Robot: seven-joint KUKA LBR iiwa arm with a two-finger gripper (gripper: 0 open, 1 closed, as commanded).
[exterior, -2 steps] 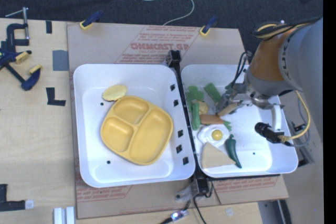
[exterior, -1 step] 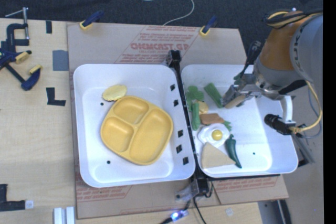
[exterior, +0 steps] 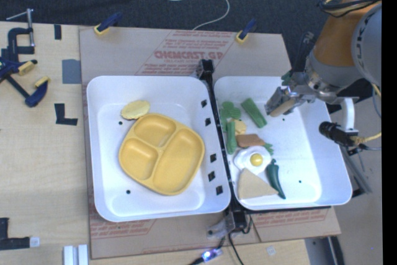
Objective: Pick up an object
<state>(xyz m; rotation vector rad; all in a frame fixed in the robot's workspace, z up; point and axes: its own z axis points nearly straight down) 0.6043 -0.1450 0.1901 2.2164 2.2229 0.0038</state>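
Camera view, looking down on your worktop [exterior: 43,146]: nothing is lifted yet, so the pick remains to do. The gripper [exterior: 277,108] hangs over the right bin [exterior: 322,152], and I cannot tell how its jaws stand. The green bean [exterior: 253,112] lies just left of it.

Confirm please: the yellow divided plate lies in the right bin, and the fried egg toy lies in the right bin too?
Not quite. The camera view shows the yellow divided plate in the left bin, not the right one. The fried egg toy does lie in the right bin.
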